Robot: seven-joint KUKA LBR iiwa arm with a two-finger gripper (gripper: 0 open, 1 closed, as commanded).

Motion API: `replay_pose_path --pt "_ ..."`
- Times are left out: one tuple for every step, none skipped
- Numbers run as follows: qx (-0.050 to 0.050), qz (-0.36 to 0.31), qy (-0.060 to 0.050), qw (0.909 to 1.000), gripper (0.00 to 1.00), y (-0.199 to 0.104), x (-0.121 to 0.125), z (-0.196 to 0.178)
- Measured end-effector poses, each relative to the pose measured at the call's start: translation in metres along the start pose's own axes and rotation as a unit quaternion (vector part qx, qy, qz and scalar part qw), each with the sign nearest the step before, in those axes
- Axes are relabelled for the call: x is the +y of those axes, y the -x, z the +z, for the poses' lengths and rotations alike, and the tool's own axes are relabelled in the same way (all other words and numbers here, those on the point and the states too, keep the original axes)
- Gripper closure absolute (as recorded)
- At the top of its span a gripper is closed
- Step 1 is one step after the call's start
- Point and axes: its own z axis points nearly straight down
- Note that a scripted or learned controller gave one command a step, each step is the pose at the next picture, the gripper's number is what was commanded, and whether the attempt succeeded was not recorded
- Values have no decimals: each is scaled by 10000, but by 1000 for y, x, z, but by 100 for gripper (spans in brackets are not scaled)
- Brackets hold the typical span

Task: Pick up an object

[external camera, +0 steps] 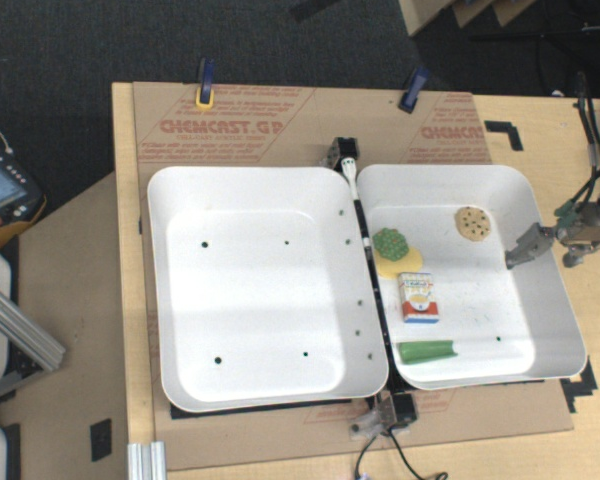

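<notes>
**Gripper at the right bin's edge**

The gripper sits at the right bin's right rim; whether it is apart or together, I cannot tell. Inside lie a cookie, a green and yellow toy, a small box and a green piece, all apart from it.

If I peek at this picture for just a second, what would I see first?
Two big white bins side by side on a brown board, the left bin bare and bright. The right bin has a cluster of small things: a round cookie, a green bumpy thing, a little box and a green strip.
</notes>
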Motion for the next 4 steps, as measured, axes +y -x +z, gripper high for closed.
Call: replay_pose_path --pt "-49 4 101 9999 0 32 -10 -190" --pt "-37 -15 83 10000 0 30 17 -301" --pt "-26 -4 36 10000 100 30 16 -305" --pt "-23 -3 29 10000 0 30 16 -304"
